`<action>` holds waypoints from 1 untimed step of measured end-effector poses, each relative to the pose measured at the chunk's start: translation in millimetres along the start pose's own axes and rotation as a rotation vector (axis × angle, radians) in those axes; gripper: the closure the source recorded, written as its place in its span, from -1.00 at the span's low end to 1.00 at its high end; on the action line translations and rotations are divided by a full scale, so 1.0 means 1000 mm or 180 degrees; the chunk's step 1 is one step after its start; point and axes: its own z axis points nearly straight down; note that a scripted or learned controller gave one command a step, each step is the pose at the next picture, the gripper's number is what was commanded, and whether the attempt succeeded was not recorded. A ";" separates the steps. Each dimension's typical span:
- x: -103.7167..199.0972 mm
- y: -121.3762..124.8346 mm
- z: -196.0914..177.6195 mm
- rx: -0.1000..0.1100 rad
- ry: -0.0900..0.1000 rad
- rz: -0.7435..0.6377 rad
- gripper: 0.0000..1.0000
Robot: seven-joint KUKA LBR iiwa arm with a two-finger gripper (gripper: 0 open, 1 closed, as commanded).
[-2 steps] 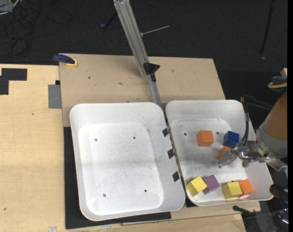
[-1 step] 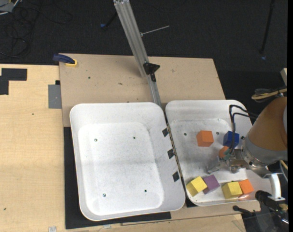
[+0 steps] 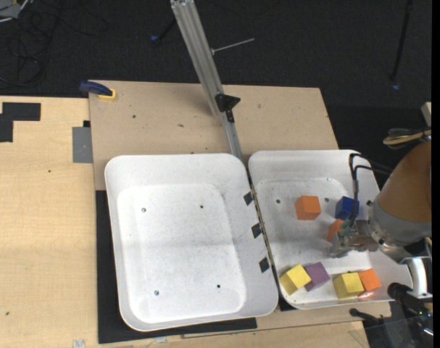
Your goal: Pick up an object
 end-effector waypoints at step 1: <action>0.003 0.001 -0.062 -0.0026 -0.0008 -0.0039 1.00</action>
